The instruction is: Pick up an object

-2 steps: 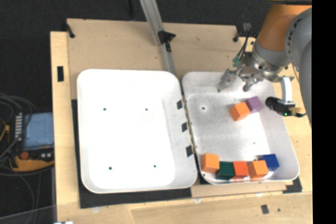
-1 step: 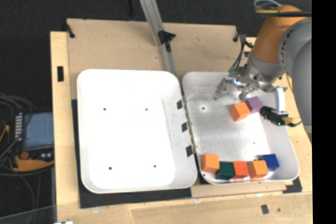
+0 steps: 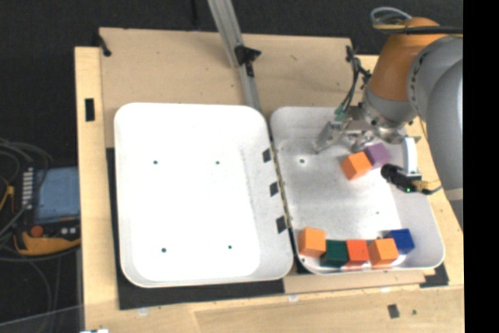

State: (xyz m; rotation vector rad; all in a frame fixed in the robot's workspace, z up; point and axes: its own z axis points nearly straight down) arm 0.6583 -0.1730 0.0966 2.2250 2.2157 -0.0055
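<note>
The claw [image 3: 355, 138] is seen low over the right bin [image 3: 312, 199], and whether it is clenched cannot be told. An orange block [image 3: 357, 165] lies just below it, touching a purple block [image 3: 377, 154].

One fixed camera looks down aslant on both bins [image 3: 195, 191]; seemingly from moderate height.

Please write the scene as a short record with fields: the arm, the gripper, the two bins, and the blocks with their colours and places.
arm: grey arm with orange band, over the right bin's far side
gripper: gripper low above the right bin
near gripper: orange block and purple block, touching each other
near edge row: orange block, green block, two more orange blocks, blue block
left bin: left bin, white
held: nothing visibly between fingers
</note>
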